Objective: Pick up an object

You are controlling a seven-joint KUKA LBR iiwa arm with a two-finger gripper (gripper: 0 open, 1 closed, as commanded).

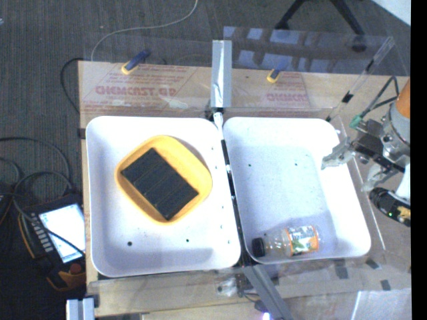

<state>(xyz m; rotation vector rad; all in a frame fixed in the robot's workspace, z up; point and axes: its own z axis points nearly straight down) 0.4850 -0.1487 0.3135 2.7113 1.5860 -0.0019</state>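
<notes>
Two objects are seen in the camera view, neither yet lifted: a small bottle (291,240) lying on its side at the near edge of the right bin (293,172), and a yellow dish (164,178) with a dark pad in the left bin (107,239). The gripper (340,153) is held at the right bin's far right rim — well apart from the bottle. How wide the jaws stand cannot be told; nothing is seen between them. The whole pick is judged to remain — approach, closing, lift.

The arm reaches in from the right — its tool (335,156) low, extended leftward, wrist hardware behind it.
</notes>
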